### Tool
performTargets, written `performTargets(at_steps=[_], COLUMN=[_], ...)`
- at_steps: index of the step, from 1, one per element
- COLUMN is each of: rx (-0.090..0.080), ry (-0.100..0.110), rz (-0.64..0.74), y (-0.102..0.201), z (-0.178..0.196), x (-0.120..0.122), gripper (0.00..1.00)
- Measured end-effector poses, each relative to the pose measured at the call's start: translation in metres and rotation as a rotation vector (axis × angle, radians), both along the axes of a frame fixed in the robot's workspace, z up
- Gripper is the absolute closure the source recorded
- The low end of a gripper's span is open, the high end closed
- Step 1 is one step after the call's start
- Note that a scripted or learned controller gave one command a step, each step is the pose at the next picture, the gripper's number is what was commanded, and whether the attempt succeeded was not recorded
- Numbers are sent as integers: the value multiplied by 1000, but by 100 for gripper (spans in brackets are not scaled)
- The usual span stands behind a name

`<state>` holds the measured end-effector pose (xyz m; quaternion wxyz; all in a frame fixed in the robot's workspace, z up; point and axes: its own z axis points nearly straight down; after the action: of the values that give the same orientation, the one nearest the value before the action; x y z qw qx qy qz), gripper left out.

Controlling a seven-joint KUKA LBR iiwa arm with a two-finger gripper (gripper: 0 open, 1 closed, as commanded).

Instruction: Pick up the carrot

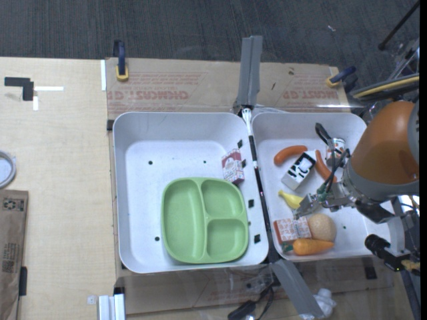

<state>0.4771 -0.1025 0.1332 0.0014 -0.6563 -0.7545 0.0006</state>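
the gripper is low in the right bin, just above the bun and beside the banana; its dark fingers are too small and cluttered to read, so i cannot tell how far apart they stand or whether anything sits between them. the yellow banana lies at about ten o'clock from the gripper, almost touching it. the round tan bun sits at about five o'clock from the gripper, just beside it. the carrot lies on its side at six o'clock from the gripper, along the near wall of the right bin, touching the bun's lower edge. a small red and white packet lies at seven o'clock, touching the bun's left side. at twelve o'clock a black and white box rests tilted, with a red sausage beyond it and a second reddish piece at one o'clock. the arm's orange band rises at two o'clock. in the left bin, at nine o'clock, a green divided plate lies flat, and a small red and white carton lies above it near the dividing wall.
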Motion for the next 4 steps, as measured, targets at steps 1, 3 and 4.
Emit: performTargets(at_steps=[1, 3, 4], rx=[-1, -1, -3], ry=[-2, -1, -9], rz=[76, 225, 154], y=[29, 4, -3], z=[85, 62, -38], x=[1, 30, 12], gripper=[0, 0, 0])
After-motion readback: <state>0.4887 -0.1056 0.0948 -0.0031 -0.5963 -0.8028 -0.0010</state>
